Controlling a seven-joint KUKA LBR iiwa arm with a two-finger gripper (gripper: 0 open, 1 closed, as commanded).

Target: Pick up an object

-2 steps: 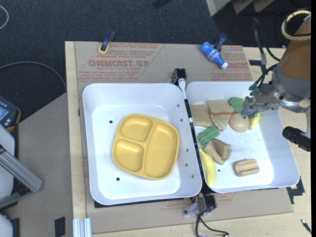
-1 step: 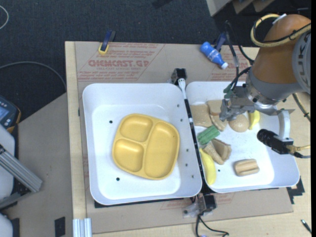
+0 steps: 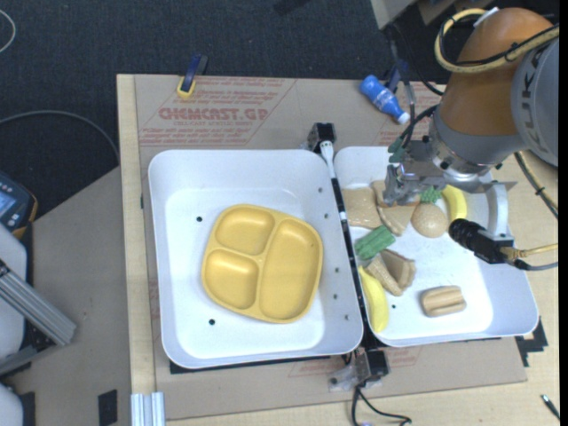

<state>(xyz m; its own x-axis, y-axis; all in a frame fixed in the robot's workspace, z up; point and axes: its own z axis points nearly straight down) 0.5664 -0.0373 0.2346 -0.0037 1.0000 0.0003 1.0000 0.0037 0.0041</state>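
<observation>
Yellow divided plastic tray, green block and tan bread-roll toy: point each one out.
yellow divided plastic tray (image 3: 263, 263), camera view, on its central ridge.
green block (image 3: 374, 241), camera view, on its top face.
tan bread-roll toy (image 3: 442, 300), camera view, on its middle.

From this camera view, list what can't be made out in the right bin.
- Gripper: low over the right bin; the arm's wrist covers it, so its grasp is unreadable.
- Banana: partly hidden behind the arm.
- Tan items under the gripper: overlapping, identity unclear.
- Green piece: too small to identify.
</observation>
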